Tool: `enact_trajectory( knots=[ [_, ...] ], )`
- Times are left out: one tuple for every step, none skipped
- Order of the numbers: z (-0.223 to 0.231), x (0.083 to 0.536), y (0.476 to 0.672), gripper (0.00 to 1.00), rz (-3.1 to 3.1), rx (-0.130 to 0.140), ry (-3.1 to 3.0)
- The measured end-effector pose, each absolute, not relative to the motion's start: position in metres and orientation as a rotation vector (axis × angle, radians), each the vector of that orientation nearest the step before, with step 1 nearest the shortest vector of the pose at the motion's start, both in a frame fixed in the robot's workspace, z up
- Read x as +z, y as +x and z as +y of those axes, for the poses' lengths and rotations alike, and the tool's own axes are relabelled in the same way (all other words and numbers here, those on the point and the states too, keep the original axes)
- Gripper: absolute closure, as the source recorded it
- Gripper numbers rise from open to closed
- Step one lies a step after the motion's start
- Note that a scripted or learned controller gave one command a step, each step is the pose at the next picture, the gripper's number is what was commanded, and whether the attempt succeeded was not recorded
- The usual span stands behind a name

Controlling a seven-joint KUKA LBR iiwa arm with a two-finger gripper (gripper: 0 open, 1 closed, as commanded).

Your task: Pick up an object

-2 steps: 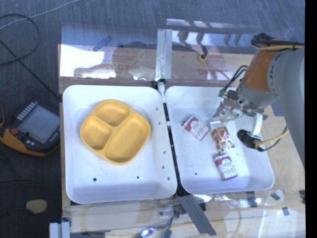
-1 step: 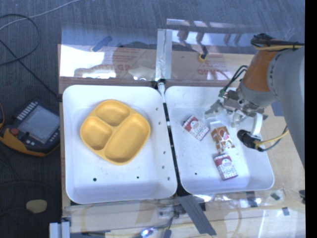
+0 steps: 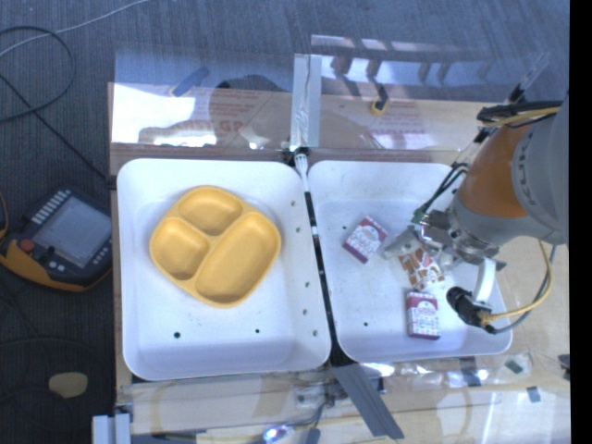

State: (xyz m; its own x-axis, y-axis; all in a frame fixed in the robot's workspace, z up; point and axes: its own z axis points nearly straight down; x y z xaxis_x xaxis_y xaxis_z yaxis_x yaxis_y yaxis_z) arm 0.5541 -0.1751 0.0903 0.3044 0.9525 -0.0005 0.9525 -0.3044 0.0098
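In the right bin lie three small items. A red and white packet sits near the bin's middle. A second red packet lies closer to the front. Between them, an orange and white wrapper rests just under my gripper. The gripper hangs low over that wrapper, at its upper edge. The arm with its orange band comes in from the right. The left bin holds a yellow divided plate.
A clear wall stands behind both bins. A black cable with a round end loops from the wrist over the right bin's front right corner. A handheld pendant lies on the floor at the left.
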Motion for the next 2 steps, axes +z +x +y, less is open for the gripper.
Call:
enact_trajectory(
  knots=[
    [-0.175, 0.100, 0.556, 1.00, 1.848, 0.013, 2.529],
    [-0.173, 0.220, 0.617, 1.00, 2.010, -0.004, 2.414]
  ],
)
